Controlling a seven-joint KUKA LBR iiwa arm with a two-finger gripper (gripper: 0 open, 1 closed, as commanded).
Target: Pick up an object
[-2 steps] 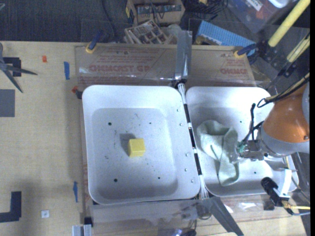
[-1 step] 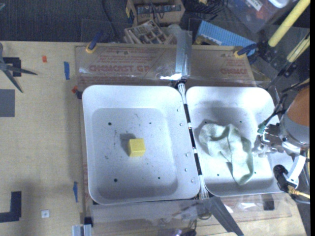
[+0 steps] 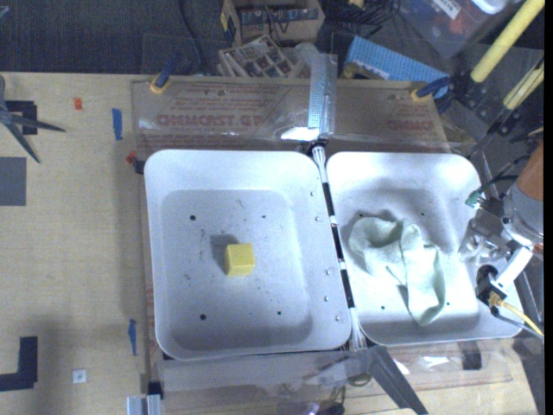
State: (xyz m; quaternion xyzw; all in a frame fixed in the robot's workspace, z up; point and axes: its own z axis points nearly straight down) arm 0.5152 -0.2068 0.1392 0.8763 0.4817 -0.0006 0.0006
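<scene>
A small yellow block (image 3: 240, 258) lies alone near the middle of the left bin (image 3: 259, 322), nearest the camera on the pale wooden surface (image 3: 69, 232). In the right bin (image 3: 389, 180), a crumpled pale green cloth (image 3: 402, 264) sprawls from the centre toward the front wall. The grey arm's tool (image 3: 494, 247) sits at that bin's right rim, just beside the cloth but apart from it; whether it is apart or together cannot be told. Beyond the bins lies a clear sheet with red lettering (image 3: 225, 119), then a blue panel (image 3: 384, 59) and a slanted yellow tube (image 3: 514, 28).
</scene>
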